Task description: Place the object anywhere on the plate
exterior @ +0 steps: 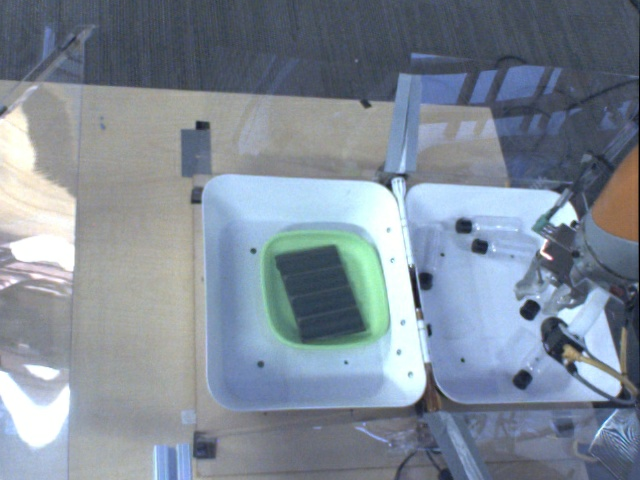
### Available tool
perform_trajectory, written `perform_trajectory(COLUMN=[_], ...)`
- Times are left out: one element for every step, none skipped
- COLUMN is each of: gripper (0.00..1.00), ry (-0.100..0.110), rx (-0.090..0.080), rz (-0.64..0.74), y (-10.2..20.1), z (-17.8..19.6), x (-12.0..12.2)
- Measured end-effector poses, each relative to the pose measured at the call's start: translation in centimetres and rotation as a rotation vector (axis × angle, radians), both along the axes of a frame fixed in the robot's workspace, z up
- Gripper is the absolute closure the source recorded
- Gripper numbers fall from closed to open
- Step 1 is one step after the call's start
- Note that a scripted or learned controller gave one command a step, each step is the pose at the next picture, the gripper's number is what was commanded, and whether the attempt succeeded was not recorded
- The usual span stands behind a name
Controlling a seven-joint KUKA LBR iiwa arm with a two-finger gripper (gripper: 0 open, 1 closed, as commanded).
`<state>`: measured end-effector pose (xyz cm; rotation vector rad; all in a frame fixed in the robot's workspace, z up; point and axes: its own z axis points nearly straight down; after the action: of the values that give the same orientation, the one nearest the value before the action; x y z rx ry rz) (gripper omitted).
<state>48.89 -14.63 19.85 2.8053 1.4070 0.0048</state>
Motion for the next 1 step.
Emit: perform_trajectory(gripper=[1.00], ry=[0.004], rx=[0.002], rz=[0.231], y=[6.24], z=[-3.67], x=[1.80])
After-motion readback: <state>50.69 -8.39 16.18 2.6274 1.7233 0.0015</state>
